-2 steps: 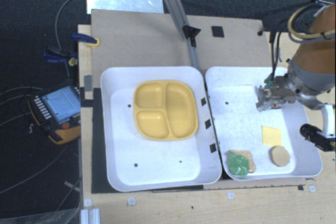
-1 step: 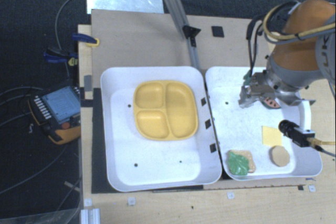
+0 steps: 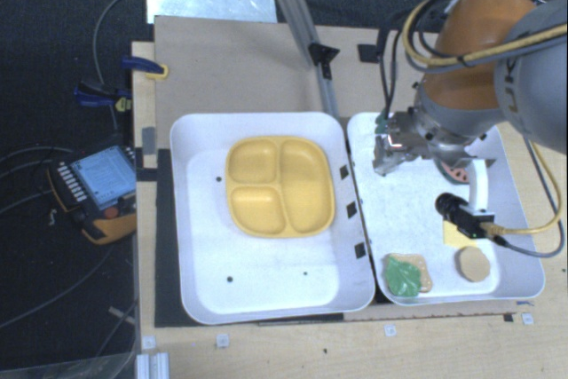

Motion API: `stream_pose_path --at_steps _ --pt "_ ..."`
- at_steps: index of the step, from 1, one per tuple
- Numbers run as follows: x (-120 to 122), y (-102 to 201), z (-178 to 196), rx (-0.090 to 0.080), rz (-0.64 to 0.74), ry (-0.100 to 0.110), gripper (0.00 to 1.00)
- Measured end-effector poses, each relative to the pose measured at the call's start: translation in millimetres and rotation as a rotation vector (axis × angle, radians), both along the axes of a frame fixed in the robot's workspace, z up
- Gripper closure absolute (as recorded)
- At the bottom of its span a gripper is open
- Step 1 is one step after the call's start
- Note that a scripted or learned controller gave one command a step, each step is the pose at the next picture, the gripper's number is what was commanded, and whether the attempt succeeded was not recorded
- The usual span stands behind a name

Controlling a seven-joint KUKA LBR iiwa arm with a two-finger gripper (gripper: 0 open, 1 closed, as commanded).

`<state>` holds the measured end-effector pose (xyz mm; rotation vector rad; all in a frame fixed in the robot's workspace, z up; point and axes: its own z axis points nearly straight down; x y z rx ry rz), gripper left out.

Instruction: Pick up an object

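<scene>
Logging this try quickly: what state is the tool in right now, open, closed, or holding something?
Tool: over the right white bin; open or shut cannot be told, and nothing is seen held in it.

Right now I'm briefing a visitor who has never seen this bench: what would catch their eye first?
Probably the yellow divided plate, alone in the left bin. Next, the arm's orange band looming over the right bin, with the end effector near that bin's upper left. At the right bin's near edge lie a green item on a tan slice and a tan round piece.
</scene>
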<state>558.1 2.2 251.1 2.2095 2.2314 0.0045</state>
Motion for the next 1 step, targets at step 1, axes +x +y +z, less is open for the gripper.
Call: stream_pose_path --at_steps 1 --pt "0.0 58.6 -7.9 0.000 0.000 0.002 1.00"
